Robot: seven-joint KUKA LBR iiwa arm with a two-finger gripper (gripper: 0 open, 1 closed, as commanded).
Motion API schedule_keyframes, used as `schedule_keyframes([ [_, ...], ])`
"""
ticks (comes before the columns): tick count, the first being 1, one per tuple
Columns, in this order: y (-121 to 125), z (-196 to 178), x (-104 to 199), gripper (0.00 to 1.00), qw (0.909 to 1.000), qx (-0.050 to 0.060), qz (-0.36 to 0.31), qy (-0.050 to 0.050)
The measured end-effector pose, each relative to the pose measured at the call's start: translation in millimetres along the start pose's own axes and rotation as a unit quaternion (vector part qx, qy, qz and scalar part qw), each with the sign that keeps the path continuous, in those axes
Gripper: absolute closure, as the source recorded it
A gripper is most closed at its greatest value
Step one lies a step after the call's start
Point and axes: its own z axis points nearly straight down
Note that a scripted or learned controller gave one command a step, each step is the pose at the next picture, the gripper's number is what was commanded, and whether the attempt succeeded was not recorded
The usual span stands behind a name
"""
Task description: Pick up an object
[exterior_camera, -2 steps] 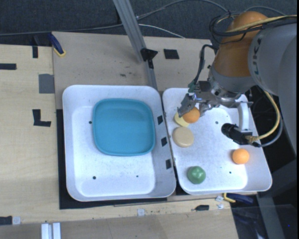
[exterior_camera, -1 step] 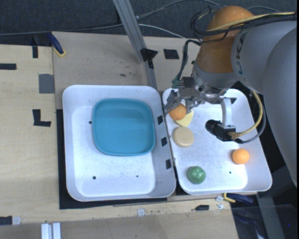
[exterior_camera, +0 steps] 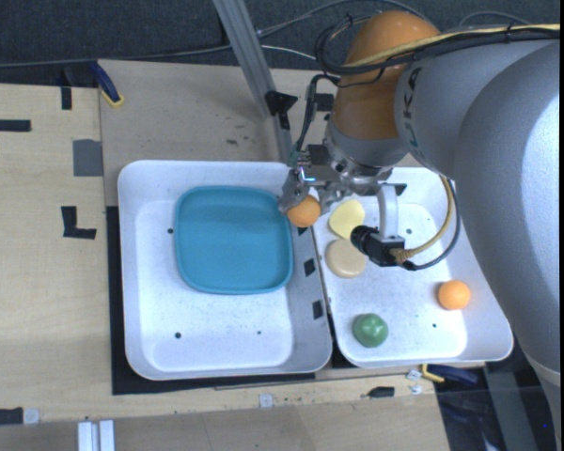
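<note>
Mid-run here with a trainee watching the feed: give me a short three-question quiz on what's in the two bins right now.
1. True or false: the blue plate lies in the left bin.
2. Which item sits nearest the right bin's front edge? A) green ball B) yellow piece C) beige disc
3. Fill in: besides the orange ball lying loose in the right bin, a second orange ball shows right under the gripper, near the ____ between the bins.

Key: 1 true. 2 A. 3 divider; whether it is held cannot be told.
</note>
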Motion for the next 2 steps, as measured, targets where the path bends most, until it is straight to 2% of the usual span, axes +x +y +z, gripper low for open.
schedule_keyframes([
  [1, 9.2, -10.9, 43.8, 1.0, 1.0, -0.001, 0.0, 0.0],
  [2, 9.0, -10.5, 41.7, 0.0, 1.0, 0.0, 0.001, 0.0],
])
